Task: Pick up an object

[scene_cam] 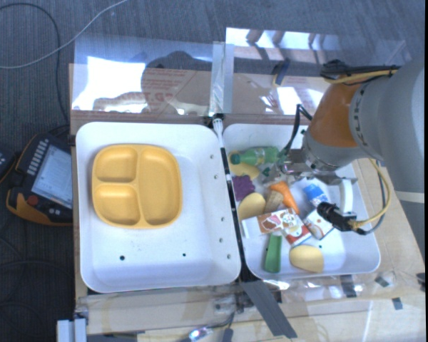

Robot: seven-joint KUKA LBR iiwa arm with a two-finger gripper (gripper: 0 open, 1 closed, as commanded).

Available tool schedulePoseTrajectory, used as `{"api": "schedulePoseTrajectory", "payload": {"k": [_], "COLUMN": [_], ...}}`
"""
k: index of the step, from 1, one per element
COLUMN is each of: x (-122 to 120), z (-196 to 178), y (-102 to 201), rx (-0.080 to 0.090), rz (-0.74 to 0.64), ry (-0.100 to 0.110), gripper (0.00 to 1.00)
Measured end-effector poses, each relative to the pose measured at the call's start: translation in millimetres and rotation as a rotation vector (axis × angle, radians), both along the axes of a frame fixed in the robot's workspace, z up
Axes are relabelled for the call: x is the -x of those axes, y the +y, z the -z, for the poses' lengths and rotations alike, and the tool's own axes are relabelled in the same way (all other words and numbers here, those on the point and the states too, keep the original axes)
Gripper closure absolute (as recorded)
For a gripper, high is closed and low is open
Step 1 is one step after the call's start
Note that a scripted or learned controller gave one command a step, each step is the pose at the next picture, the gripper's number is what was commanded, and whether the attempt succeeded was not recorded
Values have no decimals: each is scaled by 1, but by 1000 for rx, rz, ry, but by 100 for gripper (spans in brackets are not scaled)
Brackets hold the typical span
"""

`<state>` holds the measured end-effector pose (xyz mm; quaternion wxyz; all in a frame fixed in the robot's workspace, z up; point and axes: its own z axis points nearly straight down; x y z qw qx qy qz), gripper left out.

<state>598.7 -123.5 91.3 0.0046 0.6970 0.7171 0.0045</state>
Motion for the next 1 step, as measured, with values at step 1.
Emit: {"api": "schedulePoseTrajectory", "payload": {"k": [1], "x": [-19], "z": [-90], "y": [74], "rx": [1], "rz": [122], "ry": [17], "gripper": [100]}}
